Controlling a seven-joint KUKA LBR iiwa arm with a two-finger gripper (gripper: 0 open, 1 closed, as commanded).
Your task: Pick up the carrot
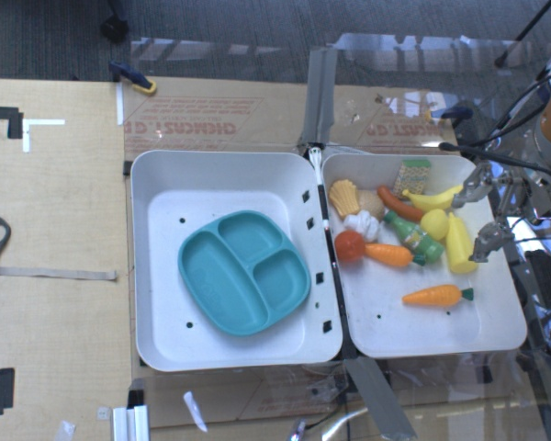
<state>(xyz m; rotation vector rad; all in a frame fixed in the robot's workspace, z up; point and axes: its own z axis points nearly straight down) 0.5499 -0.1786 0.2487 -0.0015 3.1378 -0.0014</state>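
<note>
1. The right white bin [496,333] is holding the toy food; the left white bin [156,338] is holding a teal divided plate [245,271].
2. The gripper [486,217] is sitting at the right bin's right rim, beside a yellow pepper-like toy [458,243]; nothing is showing between its fingers, though I cannot tell how wide they are standing.
3. The carrot [433,295] is lying on its side on bare bin floor, apart from the pile, green stem pointing right; a second orange carrot-like piece [388,254] is lying against a tomato [350,246] and a green bottle [410,235].
4. The lone carrot is looking like hollow plastic: probably light, stiff, smooth and slippery, and its taper is likely squeezing it out of a grip; gripping across the thick middle is seeming safest.
</note>
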